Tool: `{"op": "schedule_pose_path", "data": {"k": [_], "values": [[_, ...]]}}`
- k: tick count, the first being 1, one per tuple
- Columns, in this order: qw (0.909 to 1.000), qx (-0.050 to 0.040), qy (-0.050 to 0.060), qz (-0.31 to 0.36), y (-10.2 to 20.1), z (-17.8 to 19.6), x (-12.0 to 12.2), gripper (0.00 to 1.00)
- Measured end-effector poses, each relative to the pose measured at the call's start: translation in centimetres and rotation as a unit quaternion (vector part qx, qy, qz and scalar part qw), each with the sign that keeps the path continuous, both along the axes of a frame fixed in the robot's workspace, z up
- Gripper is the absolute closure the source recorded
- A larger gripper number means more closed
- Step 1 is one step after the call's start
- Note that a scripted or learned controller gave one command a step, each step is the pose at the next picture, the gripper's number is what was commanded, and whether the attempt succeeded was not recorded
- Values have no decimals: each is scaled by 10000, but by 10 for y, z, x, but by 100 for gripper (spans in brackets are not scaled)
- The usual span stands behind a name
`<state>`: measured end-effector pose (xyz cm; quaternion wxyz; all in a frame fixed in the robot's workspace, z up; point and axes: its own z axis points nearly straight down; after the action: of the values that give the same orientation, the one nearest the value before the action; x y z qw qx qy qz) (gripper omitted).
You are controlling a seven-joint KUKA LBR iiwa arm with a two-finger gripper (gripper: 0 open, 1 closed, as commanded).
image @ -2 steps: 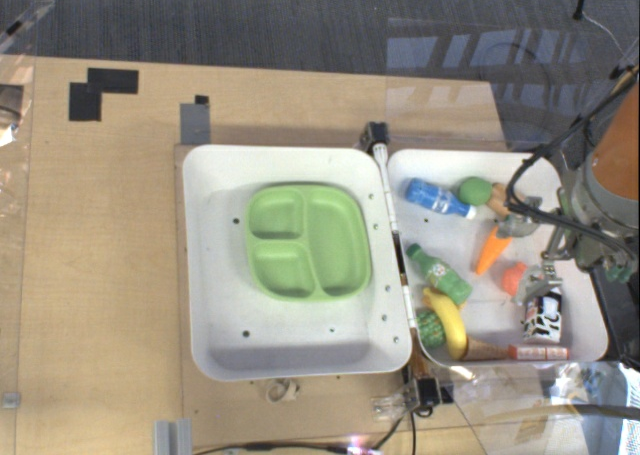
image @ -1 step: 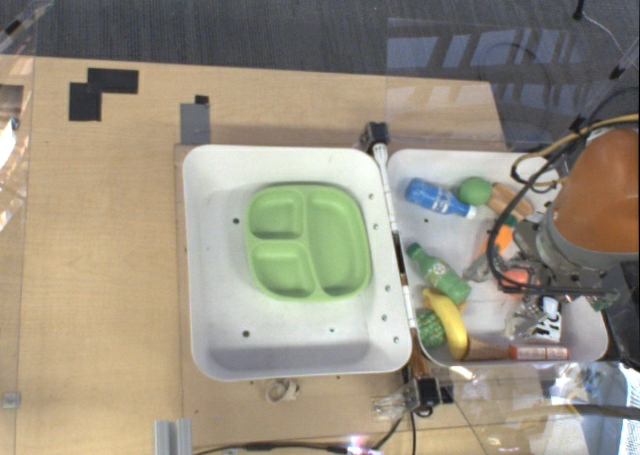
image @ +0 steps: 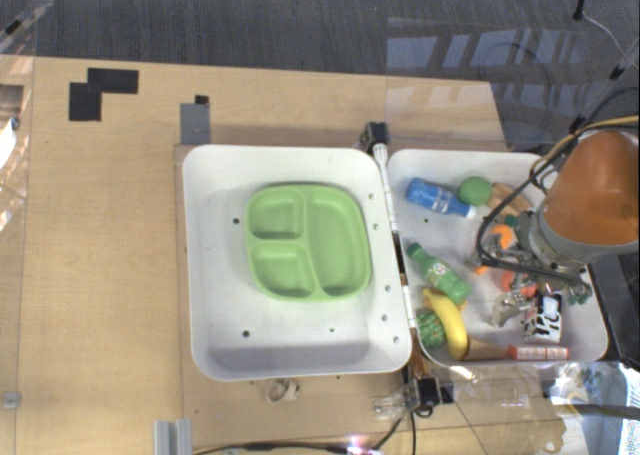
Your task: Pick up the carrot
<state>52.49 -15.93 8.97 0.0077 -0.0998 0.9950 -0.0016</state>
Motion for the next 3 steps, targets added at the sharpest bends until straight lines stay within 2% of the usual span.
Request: {"op": "schedule_pose_path", "data": {"k": [1,2,3], "values": [[9990,23,-4,436,68,0,79,0],[9844,-28,5,1756,8,0,55,0],[9917,-18,-7,1287,-2,0,12,0]]}}
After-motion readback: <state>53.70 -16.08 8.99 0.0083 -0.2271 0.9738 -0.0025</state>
